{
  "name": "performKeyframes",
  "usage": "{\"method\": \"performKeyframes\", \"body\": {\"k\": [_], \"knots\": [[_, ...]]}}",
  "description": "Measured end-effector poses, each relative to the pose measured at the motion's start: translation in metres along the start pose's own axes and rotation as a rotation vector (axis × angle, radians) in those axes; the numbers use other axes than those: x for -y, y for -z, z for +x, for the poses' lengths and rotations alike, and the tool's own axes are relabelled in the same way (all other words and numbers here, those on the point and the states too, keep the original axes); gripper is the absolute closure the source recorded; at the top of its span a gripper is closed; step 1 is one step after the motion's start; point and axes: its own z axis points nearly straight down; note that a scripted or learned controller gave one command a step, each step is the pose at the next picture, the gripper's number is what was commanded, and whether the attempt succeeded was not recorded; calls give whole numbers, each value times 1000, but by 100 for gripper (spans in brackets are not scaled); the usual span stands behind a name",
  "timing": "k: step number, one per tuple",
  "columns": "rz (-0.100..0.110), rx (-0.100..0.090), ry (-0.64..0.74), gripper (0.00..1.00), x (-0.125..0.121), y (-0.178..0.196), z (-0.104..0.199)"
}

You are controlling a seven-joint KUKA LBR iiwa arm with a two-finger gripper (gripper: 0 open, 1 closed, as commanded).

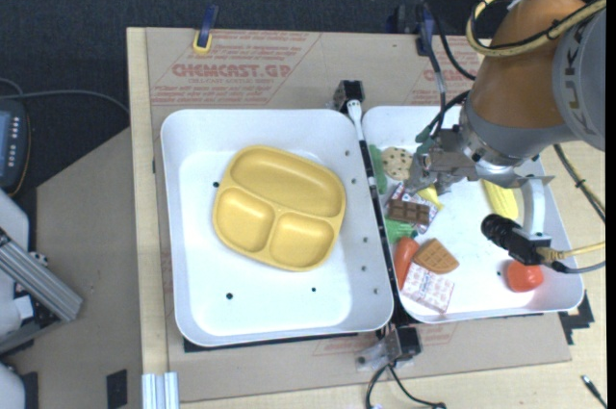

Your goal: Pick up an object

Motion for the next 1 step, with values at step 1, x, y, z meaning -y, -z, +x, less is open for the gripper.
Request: {"method": "performKeyframes", "body": {"k": [1], "knots": [[0,0,-2,100,9,3,-10]]}}
